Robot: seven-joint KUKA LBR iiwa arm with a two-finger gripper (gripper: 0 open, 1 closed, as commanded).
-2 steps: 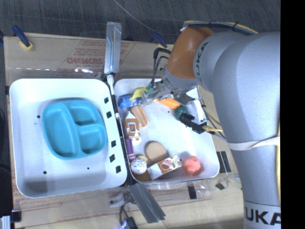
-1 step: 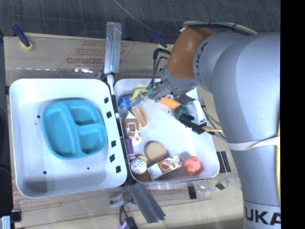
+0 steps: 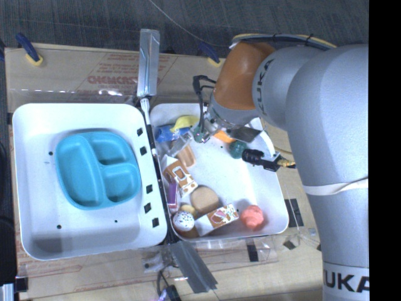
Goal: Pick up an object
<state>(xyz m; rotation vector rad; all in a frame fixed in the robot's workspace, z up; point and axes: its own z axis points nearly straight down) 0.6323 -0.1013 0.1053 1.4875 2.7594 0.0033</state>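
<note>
2 shallow white bins sit side by side on the cardboard-covered worktop. The left white bin holds a light blue divided plastic tray. The right white bin is crowded. Along its lower edge lie a pink rounded lump, a small printed carton, a white speckled ball and a tan bun-shaped piece. A brown-and-white printed box lies near its left wall, with a thin purple item beside it.

The grey arm with its orange band covers the bin's upper right. A teal ball and a small orange piece lie close under the wrist.

The gripper is low in the upper left corner of the right bin. The view does not show how far open it is, or whether it has hold of anything. Just to its left lie a yellow rounded object, smooth and bright, and a blue crumpled-looking item against the bin wall.
</note>
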